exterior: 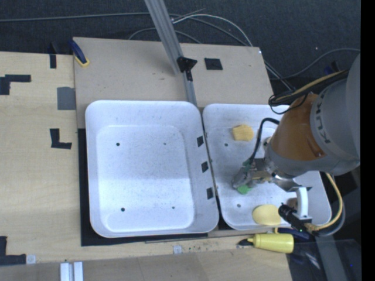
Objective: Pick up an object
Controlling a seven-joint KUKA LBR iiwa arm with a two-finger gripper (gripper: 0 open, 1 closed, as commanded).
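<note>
1. Green object (pixel 242 187) lies in the right bin (pixel 225 122), near the bin's left-centre floor, right at the gripper (pixel 246 179) tip. It is small and partly covered by the gripper, so its shape and long axis cannot be read.
2. No brand, label or legible writing anywhere on the bins, bench or arm.
3. Gripper is down low in the right bin, at the green object. Whether its fingers are spread or closed cannot be told; the wrist hardware blurs into the object and hides the contact.
4. Arm (pixel 302 136), orange band above the wrist, grey body beyond, comes in from the right and covers much of the right bin's right half. Its upper part is cut off by the frame edge.
5. 2 more things in the right bin: a tan-yellow chunk (pixel 242 133) near the upper middle, well apart from the gripper, and a pale yellow rounded piece (pixel 266 215) near the lower rim, partly overlapped by cabling.
6. Left bin (pixel 96 168) sits just beside the right bin, rims touching along the middle.
7. Yellow-handled tool (pixel 273 242) lies on the bench just below the right bin, long axis roughly left-right, its right end hidden by cables.
</note>
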